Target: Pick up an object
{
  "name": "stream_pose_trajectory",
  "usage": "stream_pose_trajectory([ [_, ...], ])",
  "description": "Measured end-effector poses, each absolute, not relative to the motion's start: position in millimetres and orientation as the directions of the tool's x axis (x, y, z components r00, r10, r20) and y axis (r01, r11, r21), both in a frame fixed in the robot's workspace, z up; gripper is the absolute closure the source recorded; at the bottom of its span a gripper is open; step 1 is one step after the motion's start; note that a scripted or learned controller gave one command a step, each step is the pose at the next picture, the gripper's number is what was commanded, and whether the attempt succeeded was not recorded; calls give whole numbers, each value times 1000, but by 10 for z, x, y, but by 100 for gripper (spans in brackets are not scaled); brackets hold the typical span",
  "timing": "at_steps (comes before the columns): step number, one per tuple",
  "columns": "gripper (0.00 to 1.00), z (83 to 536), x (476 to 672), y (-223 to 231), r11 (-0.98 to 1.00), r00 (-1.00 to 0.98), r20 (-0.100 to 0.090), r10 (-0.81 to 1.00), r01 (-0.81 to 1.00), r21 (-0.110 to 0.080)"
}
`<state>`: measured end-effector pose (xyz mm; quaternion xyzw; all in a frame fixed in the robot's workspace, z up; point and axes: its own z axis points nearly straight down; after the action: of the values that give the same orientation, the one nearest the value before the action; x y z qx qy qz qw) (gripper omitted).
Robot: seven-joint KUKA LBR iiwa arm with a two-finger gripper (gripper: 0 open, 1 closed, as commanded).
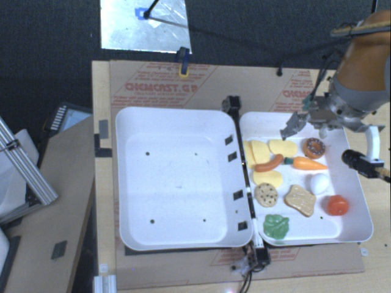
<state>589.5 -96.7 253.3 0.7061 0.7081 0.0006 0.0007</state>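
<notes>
Gripper (295, 126) hovers over the right bin's (354, 224) far end — whether it is clenched or released I cannot tell. Toy foods below: cheese wedge (282, 146), sausage (269, 163), carrot (308, 162) — none held.

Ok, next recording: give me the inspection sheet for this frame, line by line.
Surface: bench with printed cardboard, bearing a left bin and a right bin side by side.
Job's things: all in the right bin: cheese slices, sausage, carrot, donut, egg, tomato, toast, cookie, lettuce.
Clutter: nothing seen in the bins beyond the food.
Gripper: gripper over the right bin's far edge, above the cheese; nothing seen between its fingers.
Cables: dark cable across the floor behind the bench.
Surroundings: shiny sheet on dark floor; metal rails at left.
</notes>
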Motion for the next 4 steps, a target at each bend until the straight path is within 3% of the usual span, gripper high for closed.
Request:
stream_pose_trajectory([
  [1, 0, 2029, 6166, -467, 8, -8, 1, 1000, 1000, 1],
  [2, 0, 1186, 5914, -947, -1, 1, 0, 1000, 1000, -3],
  [3, 0, 850, 6172, -844, 5, -5, -1, 1000, 1000, 3],
  [4, 0, 856, 5473, -1145, -3, 3, 0, 1000, 1000, -1],
])
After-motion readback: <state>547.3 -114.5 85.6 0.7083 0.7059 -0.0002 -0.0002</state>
